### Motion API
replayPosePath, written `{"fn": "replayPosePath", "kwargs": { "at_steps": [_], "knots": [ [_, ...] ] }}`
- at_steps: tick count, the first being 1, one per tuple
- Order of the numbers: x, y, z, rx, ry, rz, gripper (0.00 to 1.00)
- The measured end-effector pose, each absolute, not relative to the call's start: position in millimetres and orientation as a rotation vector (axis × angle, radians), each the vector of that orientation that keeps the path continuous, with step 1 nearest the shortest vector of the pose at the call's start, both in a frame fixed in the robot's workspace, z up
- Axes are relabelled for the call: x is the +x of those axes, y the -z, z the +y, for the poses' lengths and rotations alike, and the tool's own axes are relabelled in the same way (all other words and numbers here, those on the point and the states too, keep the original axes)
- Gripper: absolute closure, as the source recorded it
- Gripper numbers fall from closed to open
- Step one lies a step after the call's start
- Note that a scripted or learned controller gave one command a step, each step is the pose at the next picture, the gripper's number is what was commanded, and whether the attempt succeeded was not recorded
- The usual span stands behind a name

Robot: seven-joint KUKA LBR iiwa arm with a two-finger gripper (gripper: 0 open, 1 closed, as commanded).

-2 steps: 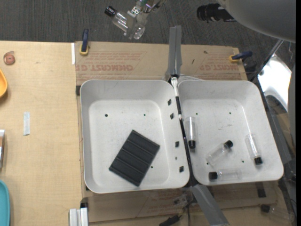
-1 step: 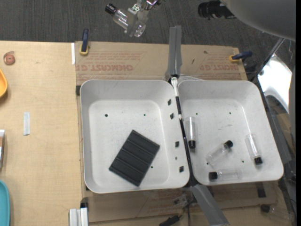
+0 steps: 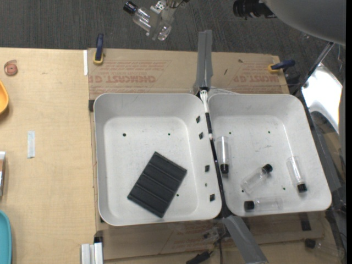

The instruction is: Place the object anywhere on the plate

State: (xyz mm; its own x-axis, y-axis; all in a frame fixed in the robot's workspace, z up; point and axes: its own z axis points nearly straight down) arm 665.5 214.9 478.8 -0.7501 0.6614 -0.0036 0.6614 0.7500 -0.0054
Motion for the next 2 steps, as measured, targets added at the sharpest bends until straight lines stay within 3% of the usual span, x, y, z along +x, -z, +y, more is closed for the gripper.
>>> {"fn": "replayPosePath", "kwargs": {
  "at_steps": [2],
  "knots": [
    [667.4, -494.1, 215.3, 1.109, 0.013, 2.937, 1.0]
  ]
}}
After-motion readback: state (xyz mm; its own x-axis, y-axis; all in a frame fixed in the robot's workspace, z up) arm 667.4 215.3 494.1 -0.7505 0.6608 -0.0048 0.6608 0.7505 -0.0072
